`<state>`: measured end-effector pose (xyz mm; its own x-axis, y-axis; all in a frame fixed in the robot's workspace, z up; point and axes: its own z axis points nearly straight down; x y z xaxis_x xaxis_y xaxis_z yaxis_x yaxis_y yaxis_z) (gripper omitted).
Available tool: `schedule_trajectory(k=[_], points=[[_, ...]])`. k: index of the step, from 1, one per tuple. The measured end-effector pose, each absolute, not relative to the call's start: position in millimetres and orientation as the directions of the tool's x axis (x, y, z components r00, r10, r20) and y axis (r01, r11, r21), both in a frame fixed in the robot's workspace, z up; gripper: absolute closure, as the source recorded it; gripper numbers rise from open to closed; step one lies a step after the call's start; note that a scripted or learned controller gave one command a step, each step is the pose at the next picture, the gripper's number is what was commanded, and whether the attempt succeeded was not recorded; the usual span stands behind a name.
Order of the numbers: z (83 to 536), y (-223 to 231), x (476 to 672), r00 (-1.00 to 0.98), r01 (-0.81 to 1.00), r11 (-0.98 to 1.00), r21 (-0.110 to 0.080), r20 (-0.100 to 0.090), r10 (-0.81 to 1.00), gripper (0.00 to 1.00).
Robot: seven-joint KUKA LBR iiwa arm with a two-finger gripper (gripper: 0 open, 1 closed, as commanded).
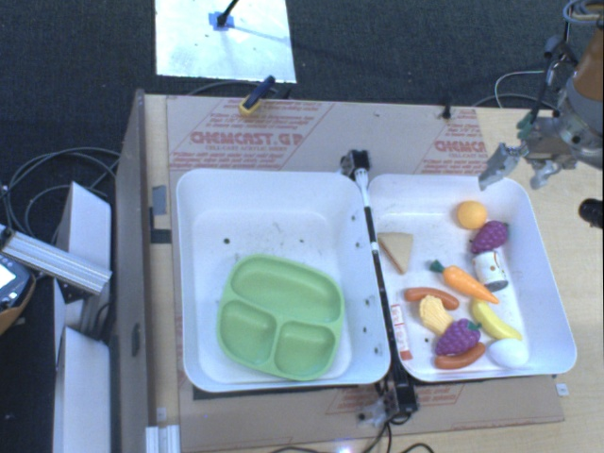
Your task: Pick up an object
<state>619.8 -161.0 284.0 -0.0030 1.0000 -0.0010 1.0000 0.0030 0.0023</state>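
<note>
On the bench the right bin [538, 253] holds crowded toy food, and the tool [520, 166], its fingers spread apart and empty above the far rim, may catch two neighbours like the carrot [466, 282] and grapes [489, 236].

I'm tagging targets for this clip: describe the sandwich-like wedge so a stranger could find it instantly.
Look at the right bin, the one full of toy food. Near its left wall, apart from the pile along the right side, lies the tan wedge. It is the only flat, triangular, beige piece; its nearest neighbours, the carrot and sausage, are long and orange or red.
</note>
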Motion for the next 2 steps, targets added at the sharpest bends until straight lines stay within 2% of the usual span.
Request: schedule_trajectory(k=[1, 2], points=[[162.4, -144.6, 554.0, -0.001, 1.0, 0.001, -0.002, 0.001, 1.0, 0.0], [84.3, -134.3, 569.0, -0.002, 1.0, 0.002, 0.001, 0.0, 1.0, 0.0]])
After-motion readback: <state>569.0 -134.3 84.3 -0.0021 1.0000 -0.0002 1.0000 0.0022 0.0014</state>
